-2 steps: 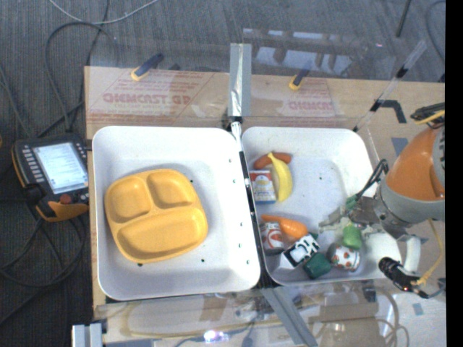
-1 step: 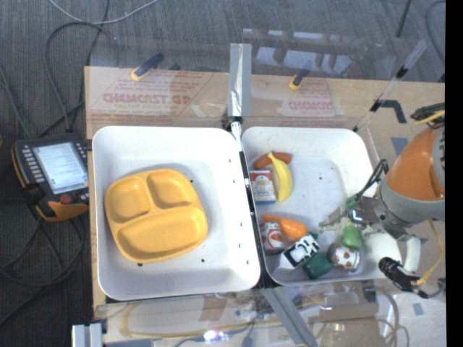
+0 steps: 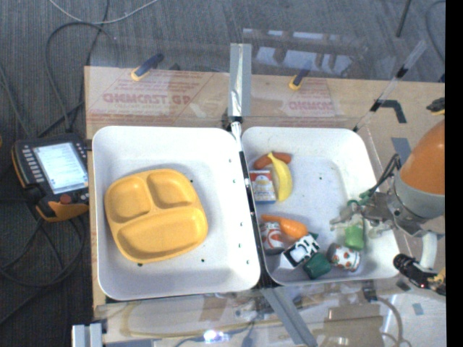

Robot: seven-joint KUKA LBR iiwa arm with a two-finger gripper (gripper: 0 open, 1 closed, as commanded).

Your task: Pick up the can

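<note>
Orange-banded arm [image 3: 427, 168] looms highest, reaching in from 3 o'clock over the right bin [image 3: 325, 147]. Starting at 9 o'clock, the left bin [image 3: 145, 139] carries a yellow divided plate [image 3: 155, 214]. Across the divider, a banana [image 3: 282, 176] lies against a small carton [image 3: 262, 185] toward 12 o'clock in the right bin. Below them, the red-and-white can [image 3: 271, 236] sits by the bin's left wall, touching a carrot [image 3: 289, 226]. A black-and-white item [image 3: 302, 249] and a round mottled object [image 3: 346, 257] lie toward 6 o'clock. The claw [image 3: 359, 219] hangs over a green object [image 3: 354, 236]; whether it is open or closed cannot be told. The can lies at 9 o'clock from the claw, well apart, with bare bin floor between them
</note>
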